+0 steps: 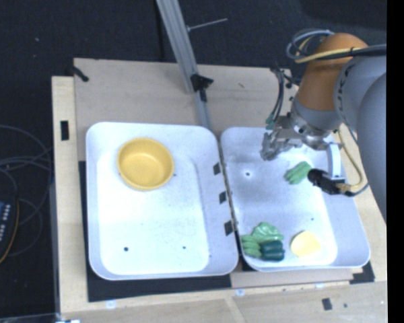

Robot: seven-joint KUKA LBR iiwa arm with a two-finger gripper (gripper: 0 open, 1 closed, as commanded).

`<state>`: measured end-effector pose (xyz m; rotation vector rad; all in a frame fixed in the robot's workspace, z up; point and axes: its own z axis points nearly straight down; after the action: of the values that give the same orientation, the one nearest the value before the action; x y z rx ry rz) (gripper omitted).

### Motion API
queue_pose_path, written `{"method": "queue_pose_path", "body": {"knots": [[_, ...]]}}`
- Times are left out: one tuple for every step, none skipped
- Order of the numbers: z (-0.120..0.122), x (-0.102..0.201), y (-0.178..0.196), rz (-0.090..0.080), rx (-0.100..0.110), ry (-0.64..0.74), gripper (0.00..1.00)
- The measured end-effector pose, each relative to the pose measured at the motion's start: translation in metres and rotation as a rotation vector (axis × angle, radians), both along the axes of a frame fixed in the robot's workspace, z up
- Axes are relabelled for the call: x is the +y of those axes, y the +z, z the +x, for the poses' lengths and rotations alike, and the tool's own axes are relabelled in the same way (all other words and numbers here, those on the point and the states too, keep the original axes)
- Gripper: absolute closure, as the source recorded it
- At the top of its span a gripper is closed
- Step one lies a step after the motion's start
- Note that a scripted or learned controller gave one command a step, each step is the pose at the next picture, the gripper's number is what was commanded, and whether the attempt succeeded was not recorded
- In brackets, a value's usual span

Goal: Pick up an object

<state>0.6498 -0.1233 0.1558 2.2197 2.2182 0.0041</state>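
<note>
Over the upper part of the right bin (343,214) the gripper (273,147) is seen, hanging from the grey arm (323,89) with its orange band. Whether its fingers are apart or together cannot be told, because they are small and blurred against the white floor; nothing is seen held between them. A small light green object (297,172) lies just beside the gripper, toward the right, apart from it; its long axis is tilted, from lower left to upper right. At the near edge of the same bin a green leafy toy (261,234) is placed, with a dark green piece (272,251) touching it, and a yellow round object (305,243) is near them. A yellow bowl (145,163) stands upright in the left bin (155,247). The arm is cut off by the right edge.
</note>
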Motion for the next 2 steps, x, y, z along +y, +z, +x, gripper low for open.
{"method": "queue_pose_path", "body": {"knots": [[0.001, -0.001, 0.052, 0.0, -0.001, 0.0, 1.0], [-0.012, 0.058, 0.054, 0.002, 0.003, 0.004, 1.0]]}}
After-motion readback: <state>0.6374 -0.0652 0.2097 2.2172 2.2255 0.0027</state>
